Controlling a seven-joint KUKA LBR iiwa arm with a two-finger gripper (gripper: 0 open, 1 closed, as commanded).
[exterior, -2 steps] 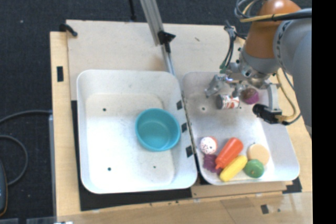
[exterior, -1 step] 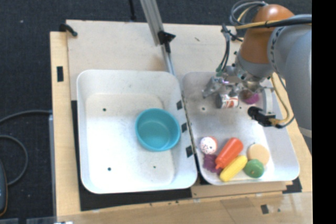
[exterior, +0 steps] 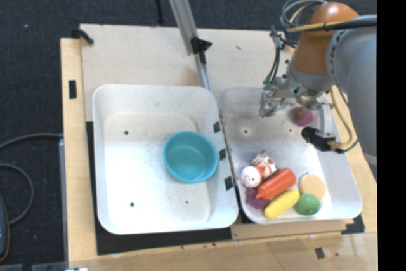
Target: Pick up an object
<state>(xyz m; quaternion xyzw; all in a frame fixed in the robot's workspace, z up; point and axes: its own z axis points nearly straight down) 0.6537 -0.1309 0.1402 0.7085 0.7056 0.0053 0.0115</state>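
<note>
My gripper hangs low over the far part of the right bin, below the orange wrist band. A small purple object lies just to its right, partly hidden by the wrist. Whether the gripper touches it I cannot tell. A heap of toy food sits at the bin's near end: a red-orange pepper, a yellow piece, a green ball, a tan round piece, a white egg with red spots and a white-and-red packet.
The left bin holds a blue bowl near its right side. A slanted metal pole rises from the back of the bench between the bins. A black cable clip hangs off the arm over the right bin.
</note>
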